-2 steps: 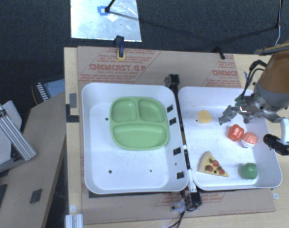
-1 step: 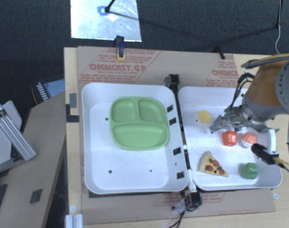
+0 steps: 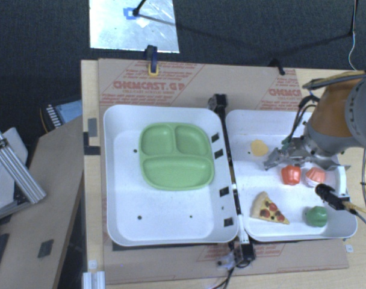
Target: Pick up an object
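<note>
In the right bin [image 3: 351,221], right of frame centre, the jaws [image 3: 278,157] hover just upper left of the red toy [image 3: 291,174]; whether they are open, I cannot tell.

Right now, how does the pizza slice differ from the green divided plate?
The pizza slice lies in the right bin, while the green divided plate lies in the left bin. The slice is a small triangle, tan with red spots; the plate is much larger, rounded and plain green, with three compartments. The slice lies nearer the hand than the plate does. Both lie flat on a white bin floor.
</note>
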Controlling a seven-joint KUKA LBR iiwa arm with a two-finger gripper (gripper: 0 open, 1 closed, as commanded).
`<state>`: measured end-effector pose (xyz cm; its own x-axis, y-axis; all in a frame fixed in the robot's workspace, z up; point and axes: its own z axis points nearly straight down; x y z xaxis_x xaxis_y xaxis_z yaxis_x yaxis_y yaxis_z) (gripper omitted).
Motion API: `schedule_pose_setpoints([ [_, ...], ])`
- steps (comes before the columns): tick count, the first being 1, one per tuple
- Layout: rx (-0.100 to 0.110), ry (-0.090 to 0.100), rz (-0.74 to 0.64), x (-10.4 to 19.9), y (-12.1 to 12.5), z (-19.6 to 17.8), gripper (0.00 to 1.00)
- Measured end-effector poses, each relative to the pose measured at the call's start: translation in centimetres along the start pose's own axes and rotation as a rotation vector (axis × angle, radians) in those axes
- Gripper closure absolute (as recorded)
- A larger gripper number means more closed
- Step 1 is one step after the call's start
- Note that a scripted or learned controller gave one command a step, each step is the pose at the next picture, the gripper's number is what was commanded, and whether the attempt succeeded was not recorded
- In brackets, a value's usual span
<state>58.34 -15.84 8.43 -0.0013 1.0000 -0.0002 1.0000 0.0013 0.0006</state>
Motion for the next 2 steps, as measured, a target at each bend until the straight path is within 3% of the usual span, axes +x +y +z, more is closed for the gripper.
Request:
schedule_pose_setpoints([
  [1, -0.003, -0.001, 0.000, 0.0, 0.1, -1.2, 1.00],
  [2, -0.007, -0.002, -0.003, 0.0, 0.4, -7.6, 1.00],
])
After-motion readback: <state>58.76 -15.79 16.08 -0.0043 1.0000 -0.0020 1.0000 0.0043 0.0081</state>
